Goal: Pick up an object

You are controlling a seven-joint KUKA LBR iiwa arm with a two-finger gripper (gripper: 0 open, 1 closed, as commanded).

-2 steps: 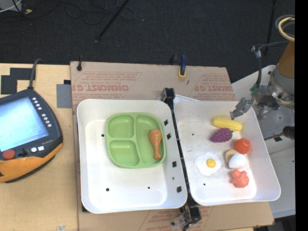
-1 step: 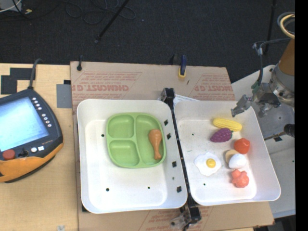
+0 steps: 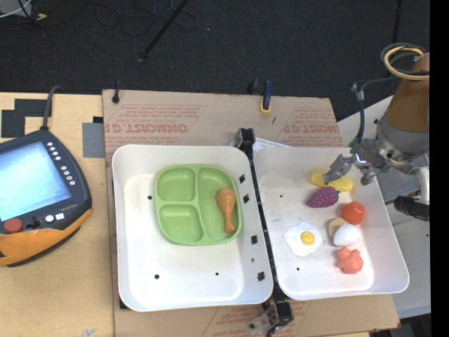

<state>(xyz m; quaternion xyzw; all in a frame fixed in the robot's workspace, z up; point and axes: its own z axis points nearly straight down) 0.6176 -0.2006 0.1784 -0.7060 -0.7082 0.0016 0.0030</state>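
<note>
In the right bin (image 3: 393, 272), the nearest pieces are a pink toy (image 3: 350, 260), a white egg (image 3: 345, 235), a fried egg (image 3: 303, 239) and a tomato (image 3: 353, 212). Farther back lie grapes (image 3: 322, 197) and a yellow piece (image 3: 332, 182). The gripper (image 3: 353, 166) hangs spread over that yellow piece, holding nothing; a drumstick (image 3: 227, 208) lies on the green plate (image 3: 179, 220) in the left bin (image 3: 133, 272).

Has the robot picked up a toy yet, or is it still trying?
Not yet. Done: the gripper is over the right bin, right by the yellow toy. In hand: nothing shows between its fingers. Left: grab and lift a toy. The purple grapes, tomato and fried egg all lie in that bin.
</note>
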